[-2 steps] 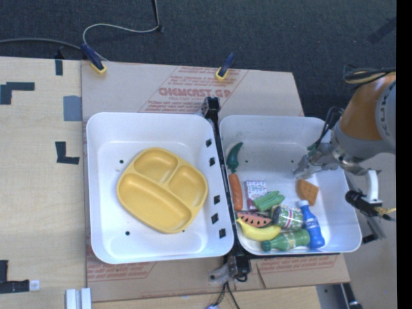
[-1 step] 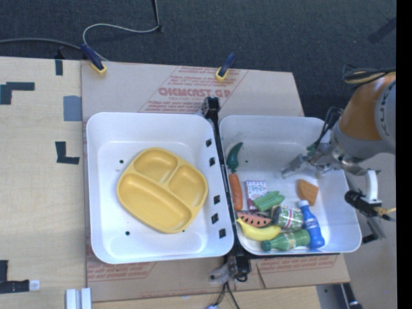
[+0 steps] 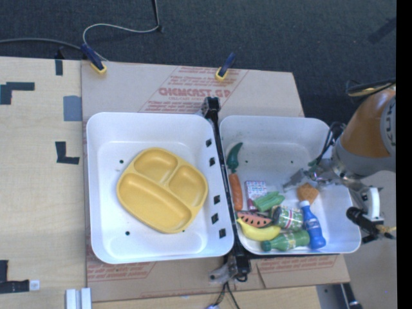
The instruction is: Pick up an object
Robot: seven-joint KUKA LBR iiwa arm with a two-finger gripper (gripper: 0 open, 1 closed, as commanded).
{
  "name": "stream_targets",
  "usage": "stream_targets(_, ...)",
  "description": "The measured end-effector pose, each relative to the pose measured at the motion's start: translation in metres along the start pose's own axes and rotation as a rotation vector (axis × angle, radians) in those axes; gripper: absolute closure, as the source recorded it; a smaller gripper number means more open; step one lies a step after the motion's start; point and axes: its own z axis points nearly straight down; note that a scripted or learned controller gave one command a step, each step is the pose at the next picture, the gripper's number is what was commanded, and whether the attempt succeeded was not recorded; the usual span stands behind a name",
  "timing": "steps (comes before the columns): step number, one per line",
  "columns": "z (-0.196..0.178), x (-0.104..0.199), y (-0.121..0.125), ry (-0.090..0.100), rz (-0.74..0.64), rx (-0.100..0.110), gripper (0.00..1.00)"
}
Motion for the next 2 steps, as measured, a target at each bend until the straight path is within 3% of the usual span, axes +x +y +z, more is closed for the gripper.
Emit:
stream_targets(1,-0.009,-0.004,-0.001,-0.008,0.003,-0.001,1.00)
stream_targets(2,-0.163,0.075,-0.031,-0.005,0.004,0.007,1.00)
